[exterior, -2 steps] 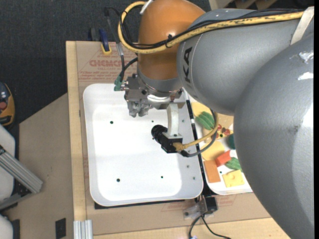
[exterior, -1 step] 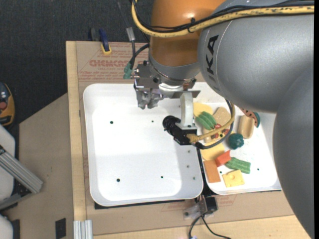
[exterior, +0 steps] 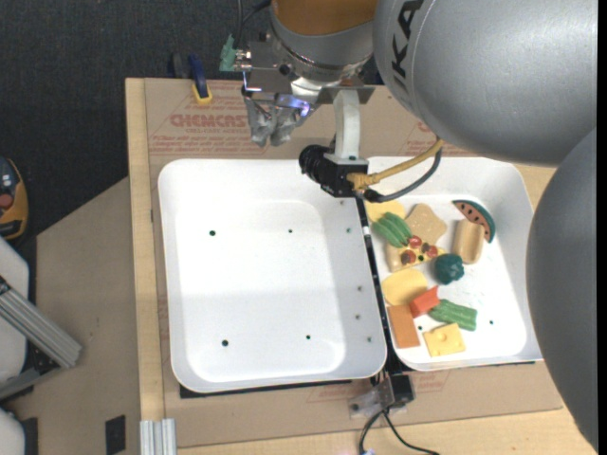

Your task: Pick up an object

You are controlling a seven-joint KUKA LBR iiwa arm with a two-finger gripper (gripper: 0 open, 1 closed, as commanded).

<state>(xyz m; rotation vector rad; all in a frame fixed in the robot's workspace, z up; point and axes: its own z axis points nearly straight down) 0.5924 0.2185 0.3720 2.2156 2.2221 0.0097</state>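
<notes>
Several toy foods lie in the right bin [exterior: 517, 197]: a green pickle [exterior: 394, 227], a tan cracker [exterior: 427, 221], a watermelon slice [exterior: 477, 218], a tan cylinder [exterior: 465, 242], a teal ball [exterior: 449, 269], a yellow wedge [exterior: 405, 285], an orange block [exterior: 403, 326], a green piece [exterior: 453, 313] and a yellow cheese block [exterior: 443, 339]. My gripper [exterior: 271, 129] hangs over the brown board just behind the back rim of the left bin [exterior: 180, 254], well away from the toys. Nothing shows in it.
A black fitting with a yellow cable [exterior: 332, 172] sits at the back of the divider between the bins. The grey arm covers the upper right. A blue and yellow clamp [exterior: 198, 79] holds the board's back edge.
</notes>
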